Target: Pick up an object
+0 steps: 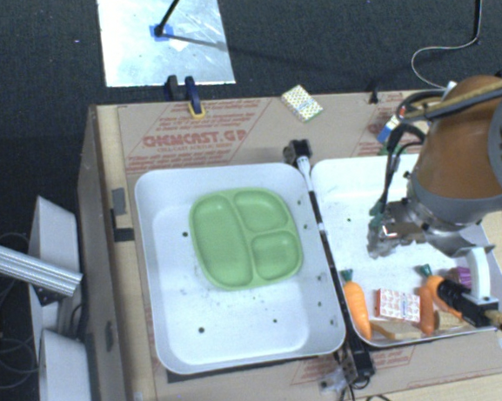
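1. Eyes on the right bin [355, 186]: pickable stuff is bunched along its near edge, the rest of the floor is bare white.
2. Carrot no. 1 [356, 308]: orange, tapered, small green top pointing to the far side. It lies just beside the bin's left wall, next to the divider.
3. Red-and-white patterned packet [397, 305]: flat, squarish, lying between the two carrots, just right of carrot no. 1.
4. Carrot no. 2 [429, 304]: shorter, same orange w/ a green tip, just right of the packet, near the front-right corner.
5. Gripper [384, 240]: hangs over the middle of the right bin, on the far side of the packet and carrots and apart from them. How wide it's spread, can't tell from this angle; nothing visibly in its grasp.
6. Arm: grey w/ the big orange band, coming in from the right and covering the bin's right side.
7. Left bin [165, 211]: a pale green divided plate [244, 238], three compartments, sits flat about mid-bin.
8. Both bins rest side by side on a brown cardboard sheet [227, 123] w/ red "CHEMCAST GP" print.
9. On the cardboard's far strip: a small yellowish patterned block [301, 102], and a blue-and-yellow clamp [192, 96] at the far edge.
10. Room: dark carpet floor [31, 83] all round, a shiny silver square sheet [165, 37] lying beyond the bench, and an aluminium rail [30, 267] at far left.
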Controlling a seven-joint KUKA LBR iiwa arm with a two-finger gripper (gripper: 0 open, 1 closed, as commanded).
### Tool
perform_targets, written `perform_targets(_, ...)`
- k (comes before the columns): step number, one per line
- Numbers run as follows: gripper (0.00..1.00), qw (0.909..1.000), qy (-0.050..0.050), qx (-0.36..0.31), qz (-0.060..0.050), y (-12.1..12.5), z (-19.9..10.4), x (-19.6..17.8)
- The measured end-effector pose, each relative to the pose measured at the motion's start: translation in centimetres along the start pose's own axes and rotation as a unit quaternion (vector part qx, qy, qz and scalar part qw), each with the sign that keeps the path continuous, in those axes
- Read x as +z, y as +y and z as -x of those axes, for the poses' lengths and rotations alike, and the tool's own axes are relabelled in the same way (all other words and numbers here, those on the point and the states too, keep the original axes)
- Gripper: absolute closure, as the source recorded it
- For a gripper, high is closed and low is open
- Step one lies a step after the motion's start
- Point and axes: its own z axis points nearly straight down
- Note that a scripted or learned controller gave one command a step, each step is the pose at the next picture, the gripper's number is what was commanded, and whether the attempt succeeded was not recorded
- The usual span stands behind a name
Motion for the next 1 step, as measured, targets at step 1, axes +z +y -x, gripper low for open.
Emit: perform_targets(1,1.0,1.0,0.0,-0.001,0.0,0.0,-3.33,0.65)
